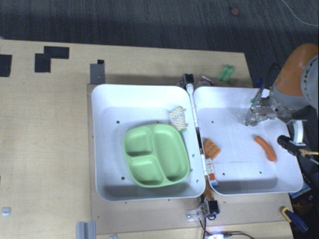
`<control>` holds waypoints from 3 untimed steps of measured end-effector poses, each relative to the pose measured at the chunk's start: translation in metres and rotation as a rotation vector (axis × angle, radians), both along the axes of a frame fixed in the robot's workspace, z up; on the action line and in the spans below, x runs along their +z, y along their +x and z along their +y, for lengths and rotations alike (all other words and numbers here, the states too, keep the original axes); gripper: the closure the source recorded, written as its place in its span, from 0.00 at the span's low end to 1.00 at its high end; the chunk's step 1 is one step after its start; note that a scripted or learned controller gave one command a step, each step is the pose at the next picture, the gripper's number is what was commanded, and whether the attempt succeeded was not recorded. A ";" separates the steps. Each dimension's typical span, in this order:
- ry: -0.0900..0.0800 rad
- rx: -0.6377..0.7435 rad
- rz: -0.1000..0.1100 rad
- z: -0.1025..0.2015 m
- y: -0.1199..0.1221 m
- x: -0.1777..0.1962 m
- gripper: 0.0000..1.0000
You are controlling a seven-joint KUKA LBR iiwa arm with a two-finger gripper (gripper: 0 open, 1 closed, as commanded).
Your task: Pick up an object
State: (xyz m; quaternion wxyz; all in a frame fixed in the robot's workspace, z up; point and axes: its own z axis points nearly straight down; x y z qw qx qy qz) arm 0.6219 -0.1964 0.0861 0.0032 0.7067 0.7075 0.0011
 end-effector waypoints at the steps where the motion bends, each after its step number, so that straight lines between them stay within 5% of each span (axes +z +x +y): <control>1: 0.002 0.001 0.002 0.001 0.000 -0.001 0.00; 2: 0.003 0.004 0.001 0.043 -0.023 0.000 0.00; 3: 0.002 0.000 -0.001 0.047 -0.056 0.000 0.00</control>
